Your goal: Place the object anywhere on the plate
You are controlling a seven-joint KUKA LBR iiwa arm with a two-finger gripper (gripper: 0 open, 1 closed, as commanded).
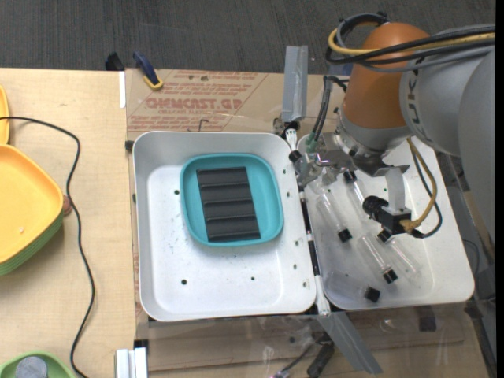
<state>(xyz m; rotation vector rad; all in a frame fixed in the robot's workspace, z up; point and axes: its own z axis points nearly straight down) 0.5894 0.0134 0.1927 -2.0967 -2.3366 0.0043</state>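
Note:
A black ribbed rectangular object [227, 203] lies flat in the middle of a teal plate [270, 203]. The plate rests in the left white bin [157, 242]. My gripper [366, 254] hangs over the right white bin [441, 282], well to the right of the plate and apart from the object. Its translucent fingers [335, 215] stand open with nothing between them. The orange band and grey wrist [382, 77] cover the back of that bin.
Yellow and green dishes [24, 211] lie stacked at the bench's left edge, and a black cable [79, 203] runs past them. A cardboard sheet [205, 101] lies behind the bins. A blue and yellow tool [147, 69] sits at its back corner.

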